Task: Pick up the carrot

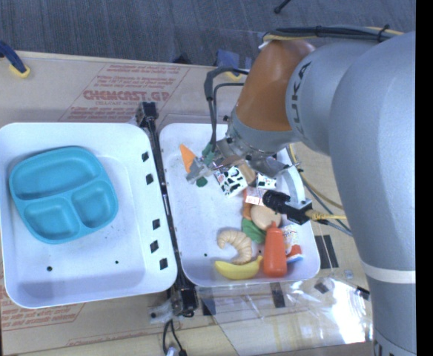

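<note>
The carrot (187, 155) is a small orange piece lying in the upper left part of the right bin (202, 221), with a bit of green beside it. My gripper (199, 172) hangs low over the bin just right of and below the carrot, touching or nearly touching it. The wrist and the orange band of the arm (276, 87) cover the bin's far right corner.
A cow-patterned toy (233, 182) sits by the gripper. A croissant (236, 243), banana (239, 269), red bottle (274, 252), green piece (252, 228) and bun (265, 215) crowd the right bin's near right corner. The left bin (24, 288) holds a blue divided plate (62, 193).
</note>
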Available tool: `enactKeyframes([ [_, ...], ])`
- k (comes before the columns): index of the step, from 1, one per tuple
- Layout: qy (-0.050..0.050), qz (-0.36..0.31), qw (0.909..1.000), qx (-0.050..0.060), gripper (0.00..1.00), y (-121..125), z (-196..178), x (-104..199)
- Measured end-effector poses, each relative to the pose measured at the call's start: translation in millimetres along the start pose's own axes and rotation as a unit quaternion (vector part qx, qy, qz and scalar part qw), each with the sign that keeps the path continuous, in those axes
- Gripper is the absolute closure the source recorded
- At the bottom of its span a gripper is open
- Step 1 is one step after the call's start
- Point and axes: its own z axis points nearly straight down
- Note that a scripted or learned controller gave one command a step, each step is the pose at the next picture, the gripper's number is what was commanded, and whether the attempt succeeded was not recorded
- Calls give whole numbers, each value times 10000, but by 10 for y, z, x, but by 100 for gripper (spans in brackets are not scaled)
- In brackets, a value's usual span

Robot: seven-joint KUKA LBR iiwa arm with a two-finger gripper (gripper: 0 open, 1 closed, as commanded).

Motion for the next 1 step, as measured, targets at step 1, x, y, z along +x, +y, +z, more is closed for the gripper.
enactKeyframes([
  [1,26,215,9998,21,100,613,29,1212],
])
